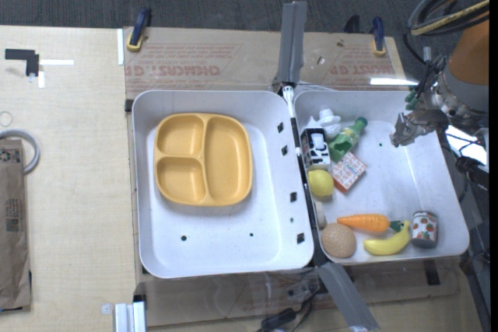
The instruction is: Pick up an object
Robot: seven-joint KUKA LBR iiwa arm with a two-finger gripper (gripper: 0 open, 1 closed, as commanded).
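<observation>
The right bin (405,183) holds several small items: a green bottle (346,138), a black-and-white carton (314,148), a yellow lemon (320,183), a red-and-white packet (348,170), a carrot (364,223), a banana (389,240), a tan round ball (338,241) and a small can (424,228). My gripper (405,132) hangs over the bin's upper right part, above bare white floor, apart from all the items. Nothing is visible between its fingers.
The left bin (156,245) bears a yellow divided plate (204,159). A grey divider bar (292,43) runs between the bins at the back. Cables (443,4) loop at the upper right. A brown bag (12,214) lies on the bench at far left.
</observation>
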